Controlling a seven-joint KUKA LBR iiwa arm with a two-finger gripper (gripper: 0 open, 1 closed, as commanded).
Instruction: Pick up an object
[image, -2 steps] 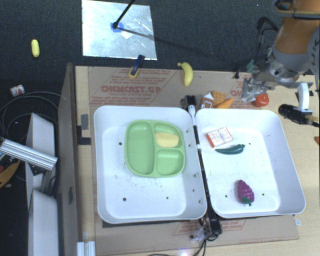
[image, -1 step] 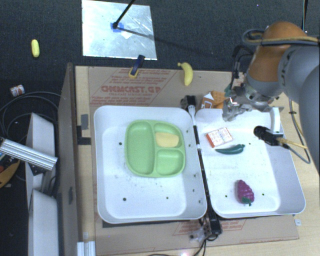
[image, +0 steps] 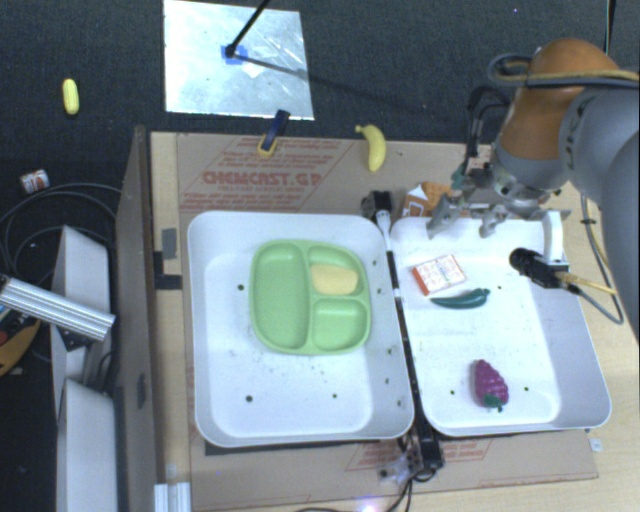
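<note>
My gripper (image: 464, 222) hovers over the back edge of the right bin (image: 560, 330), fingers apart and nothing between them. Just in front of it a small red-and-white box (image: 438, 274) lies flat in that bin. A dark green pepper (image: 462, 298) rests right beside the box on its near side. Further forward sits a purple bunch of grapes (image: 489, 384). An orange object (image: 430, 196) is partly hidden behind the gripper's left finger at the bin's back rim.
The left bin (image: 230, 400) holds a green divided plate (image: 290, 300) with a yellow piece (image: 335, 278) in its upper right compartment. A banana (image: 374, 147) lies on the cardboard behind the bins. A black cylinder (image: 535, 265) sticks out beside the wrist.
</note>
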